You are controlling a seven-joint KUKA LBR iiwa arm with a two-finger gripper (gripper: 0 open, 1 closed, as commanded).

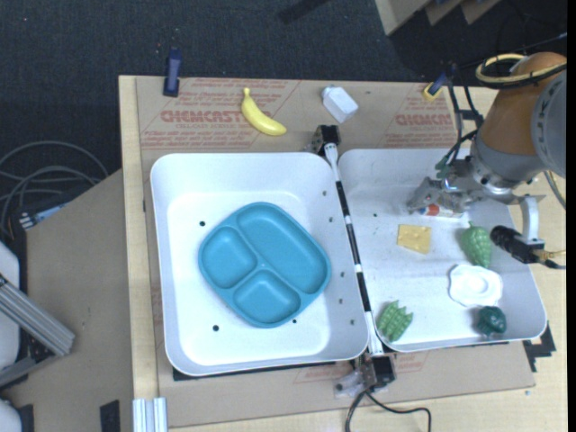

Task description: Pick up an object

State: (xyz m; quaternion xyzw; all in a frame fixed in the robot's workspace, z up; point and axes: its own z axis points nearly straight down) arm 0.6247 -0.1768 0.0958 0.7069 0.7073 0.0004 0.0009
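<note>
Gripper: lowered into the right bin, at that bin's upper middle; whether it is released or clenched cannot be told, and nothing can be seen held in it. Something small and red lies right at its tip, too small to identify.

Arm: grey with an orange band, reaching in above the right bin's upper right corner.

Right bin contents, placed relative to the yellow block:
- Yellow block: flat on the bin floor, just below and a little left of the gripper, apart from it.
- Green leafy item: right of the block, near the bin's right side.
- White round item: below and right of the block, just beneath the green leafy item.
- Dark teal item: further below the white one, by the bin's lower right corner.
- Second green leafy item: below the block, at the bin's lower left corner.

Left bin: holds a blue divided plate, three compartments, lying flat at centre.

Bench, beyond the bins: banana, small white box, small blue item.
</note>
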